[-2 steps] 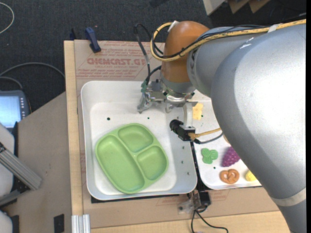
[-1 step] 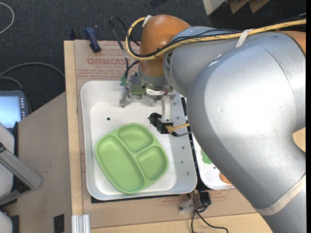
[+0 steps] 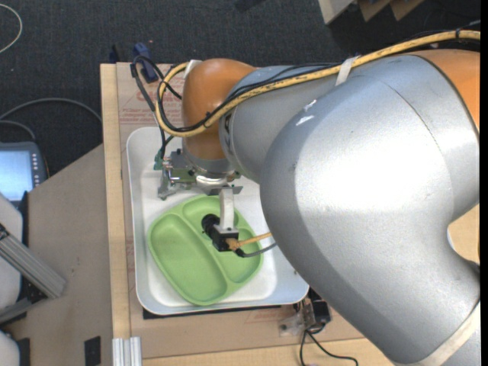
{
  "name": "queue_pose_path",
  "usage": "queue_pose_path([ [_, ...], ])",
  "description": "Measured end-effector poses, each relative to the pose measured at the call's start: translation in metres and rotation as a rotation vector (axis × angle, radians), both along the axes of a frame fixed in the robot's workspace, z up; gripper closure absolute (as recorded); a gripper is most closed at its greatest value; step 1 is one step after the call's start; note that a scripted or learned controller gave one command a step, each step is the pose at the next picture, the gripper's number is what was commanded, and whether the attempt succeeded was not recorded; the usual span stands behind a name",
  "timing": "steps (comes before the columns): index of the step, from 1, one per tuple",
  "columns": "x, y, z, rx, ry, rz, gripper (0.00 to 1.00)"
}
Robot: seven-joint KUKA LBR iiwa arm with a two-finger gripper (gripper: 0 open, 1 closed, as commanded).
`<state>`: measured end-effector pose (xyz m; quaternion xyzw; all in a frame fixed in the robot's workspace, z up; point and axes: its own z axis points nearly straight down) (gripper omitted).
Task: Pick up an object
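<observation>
A green divided plate [image 3: 191, 258] lies in the left white bin [image 3: 152, 296] and fills most of its near half. It has a large left compartment and smaller ones on the right. My gripper [image 3: 191, 180] hangs under the orange wrist band, low over the plate's far rim in the middle of the bin. The wrist hides what lies directly beneath the gripper. I see nothing held.
The big grey arm reaches in from the right and covers the right part of the bench. Yellow and black cables run along the wrist. The bin's far left corner [image 3: 141, 147] shows bare white floor. Loose wires lie at the bench's front edge [image 3: 313, 319].
</observation>
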<state>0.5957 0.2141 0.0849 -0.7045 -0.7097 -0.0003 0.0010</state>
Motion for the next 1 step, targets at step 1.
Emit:
queue_pose_path([
  [1,0.0352,0.0114,0.2010,0.004,-0.020,-0.005,0.00],
])
